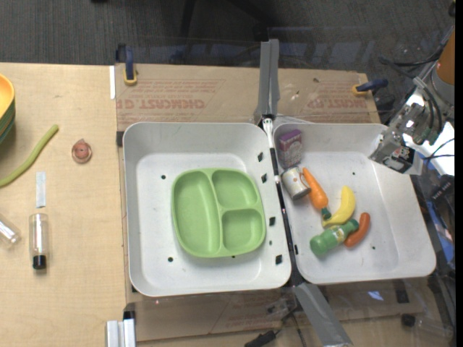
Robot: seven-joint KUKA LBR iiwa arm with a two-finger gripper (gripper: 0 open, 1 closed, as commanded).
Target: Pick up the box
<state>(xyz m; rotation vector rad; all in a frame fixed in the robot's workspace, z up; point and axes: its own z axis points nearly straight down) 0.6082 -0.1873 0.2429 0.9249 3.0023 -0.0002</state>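
Reaches in from the right side as one arm [443,85], mostly cut off by the edge of the view. Shows a bit of the orange band [452,71] high up near the top right. Slants down and to the left from there. Carries a shiny grey and white wrist [419,118] with thin wires on it. Ends in the gripper [394,156], pointing down and to the left. Hangs by the top right corner of the right bin [340,128], just about over its right edge. Has a dark tip at the low end. Looks too small and blurry there to tell more.
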